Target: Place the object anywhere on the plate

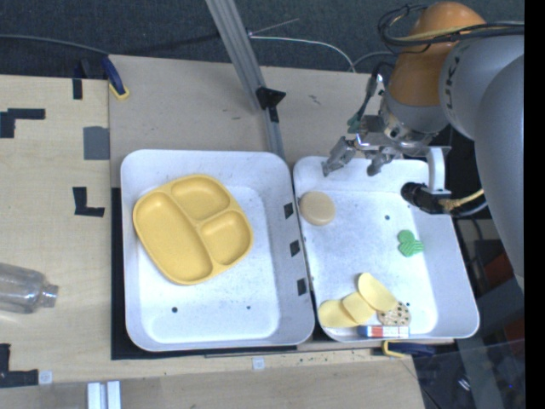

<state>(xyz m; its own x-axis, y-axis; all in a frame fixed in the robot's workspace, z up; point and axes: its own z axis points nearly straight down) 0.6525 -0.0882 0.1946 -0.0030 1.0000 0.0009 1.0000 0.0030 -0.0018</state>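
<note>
The arm (498, 100) has a smooth, rounded grey housing. An orange band (426, 54) with a glossy, domed surface sits above the wrist. Thin black cables (417, 20) loop over the orange section. The end effector (358, 162) is a metallic grey assembly with two slender fingers (334, 162). A white bracket (436, 173) beside it carries a black fitting with a yellow cable (464, 201).

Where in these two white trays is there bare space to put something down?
The yellow plate has three bare sections. In the left bin, the floor below the plate is free. In the right bin, the middle is bare, between the tan round piece, the green item and the yellow pieces. That lower corner is crowded.
</note>
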